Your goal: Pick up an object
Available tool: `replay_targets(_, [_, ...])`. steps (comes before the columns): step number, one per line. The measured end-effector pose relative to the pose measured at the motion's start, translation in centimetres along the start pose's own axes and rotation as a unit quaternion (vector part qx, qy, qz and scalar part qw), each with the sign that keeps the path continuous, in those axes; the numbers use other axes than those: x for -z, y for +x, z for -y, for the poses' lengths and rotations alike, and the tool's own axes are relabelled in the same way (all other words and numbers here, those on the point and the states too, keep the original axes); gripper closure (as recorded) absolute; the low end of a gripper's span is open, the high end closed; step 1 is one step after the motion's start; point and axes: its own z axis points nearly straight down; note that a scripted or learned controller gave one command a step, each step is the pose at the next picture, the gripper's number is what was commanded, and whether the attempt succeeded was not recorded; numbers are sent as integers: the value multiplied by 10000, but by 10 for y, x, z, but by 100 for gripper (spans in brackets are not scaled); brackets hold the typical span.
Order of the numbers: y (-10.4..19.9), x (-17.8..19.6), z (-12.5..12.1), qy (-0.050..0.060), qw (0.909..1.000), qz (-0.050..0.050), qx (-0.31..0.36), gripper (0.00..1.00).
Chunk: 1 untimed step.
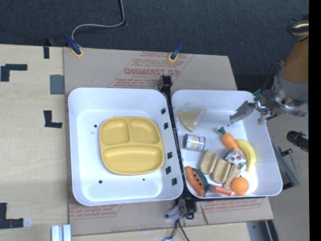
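1. The counter carries a cardboard sheet, held at its far edge by two clamps; bare wood shows left of the sheet and dark floor beyond its far edge
2. Two white bins sit side by side on the cardboard, touching along a black middle seam
3. The left bin holds one yellow tray with three sections, lying flat near the middle; white floor is bare on all four sides of it, widest along the near and left walls
4. The right bin is crowded toward its near right corner; its far strip and far left corner are more open
5. In the right bin, left to right: one beige wedge near the far left; one small can on its side just below it; one red and green piece by the near left wall; bread slices, about three, leaning together; one carrot; one small printed carton; one banana along the right; one orange at the near right
6. The hand hangs over the far right corner of the right bin, above the carrot and apart from it; one dark finger points left; I cannot tell whether the hand is open or closed, and nothing is seen between its fingers
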Motion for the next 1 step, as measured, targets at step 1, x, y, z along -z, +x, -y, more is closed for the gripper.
replay_targets(1, [-36, -135, -26, -29, 10000, 8, 0, 0])
